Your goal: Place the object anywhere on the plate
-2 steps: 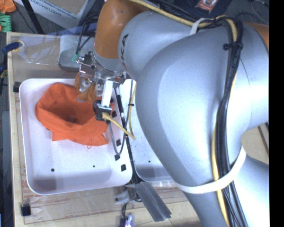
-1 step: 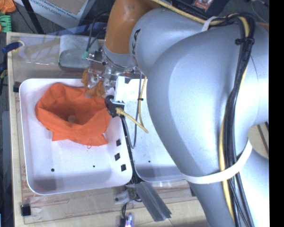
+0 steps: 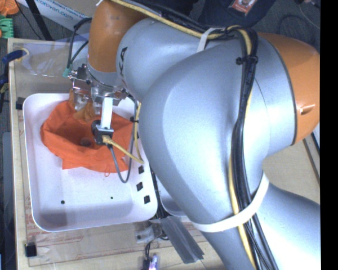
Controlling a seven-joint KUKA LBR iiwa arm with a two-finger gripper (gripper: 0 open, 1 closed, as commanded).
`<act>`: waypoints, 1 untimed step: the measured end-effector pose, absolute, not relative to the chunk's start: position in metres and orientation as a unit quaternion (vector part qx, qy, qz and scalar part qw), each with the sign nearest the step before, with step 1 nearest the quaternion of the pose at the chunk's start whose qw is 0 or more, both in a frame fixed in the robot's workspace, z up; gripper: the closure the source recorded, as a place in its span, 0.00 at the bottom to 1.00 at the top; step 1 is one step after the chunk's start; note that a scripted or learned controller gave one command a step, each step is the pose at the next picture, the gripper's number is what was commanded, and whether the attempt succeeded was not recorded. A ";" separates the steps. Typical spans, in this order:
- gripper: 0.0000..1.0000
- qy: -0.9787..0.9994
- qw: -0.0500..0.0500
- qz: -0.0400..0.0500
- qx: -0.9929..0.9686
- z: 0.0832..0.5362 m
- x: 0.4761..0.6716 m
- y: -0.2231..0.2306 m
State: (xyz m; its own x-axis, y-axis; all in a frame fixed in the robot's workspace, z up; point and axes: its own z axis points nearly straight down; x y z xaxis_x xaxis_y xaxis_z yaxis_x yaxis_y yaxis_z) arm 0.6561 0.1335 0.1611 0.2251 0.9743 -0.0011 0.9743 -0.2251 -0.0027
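The grey arm [image 3: 214, 122] fills the frame's right and foreground; beyond it, left of centre, the gripper [image 3: 96, 108] hangs over an orange cloth [image 3: 73, 136] crumpled in the white bin [image 3: 73, 207] (finger state impossible to tell). No plate placement is evident; the task appears barely begun.

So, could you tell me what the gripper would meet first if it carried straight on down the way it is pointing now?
Most likely the orange cloth lying crumpled in the white bin. The gripper points down right over the cloth's upper edge, though depth is hard to judge, so it may already be touching it.
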 end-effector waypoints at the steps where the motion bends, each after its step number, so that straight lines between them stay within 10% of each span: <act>1: 1.00 -0.705 0.001 0.001 -0.709 0.191 0.656 0.076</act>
State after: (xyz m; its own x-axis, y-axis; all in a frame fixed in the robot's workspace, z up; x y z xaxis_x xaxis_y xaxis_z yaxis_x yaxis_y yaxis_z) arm 0.6561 0.0763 0.1912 0.0058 1.0000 -0.0008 1.0000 -0.0058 -0.0024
